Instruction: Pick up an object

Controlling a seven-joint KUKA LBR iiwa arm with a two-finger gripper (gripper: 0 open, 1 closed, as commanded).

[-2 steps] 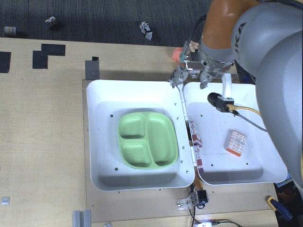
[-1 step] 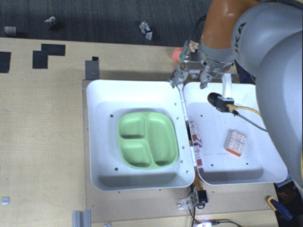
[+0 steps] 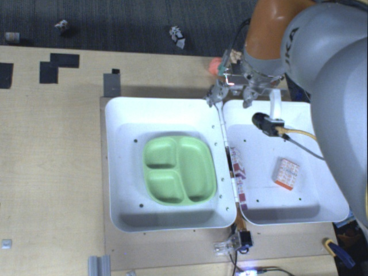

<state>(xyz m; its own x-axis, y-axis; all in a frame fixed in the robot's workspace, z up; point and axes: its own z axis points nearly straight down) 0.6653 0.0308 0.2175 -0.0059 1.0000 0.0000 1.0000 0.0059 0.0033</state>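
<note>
Tool (image 3: 232,98) over bins' far rim, small packet (image 3: 286,173) well apart.

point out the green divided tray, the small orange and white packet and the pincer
green divided tray (image 3: 179,169): camera view, on the ridge between its compartments, in the left bin.
small orange and white packet (image 3: 286,173): camera view, on its flat top face, in the right bin.
pincer (image 3: 232,98): camera view, midway between its fingertips, above the bins' far rims.

Print on the small orange-and-white packet (image 3: 286,173) is too blurred to read.
</note>
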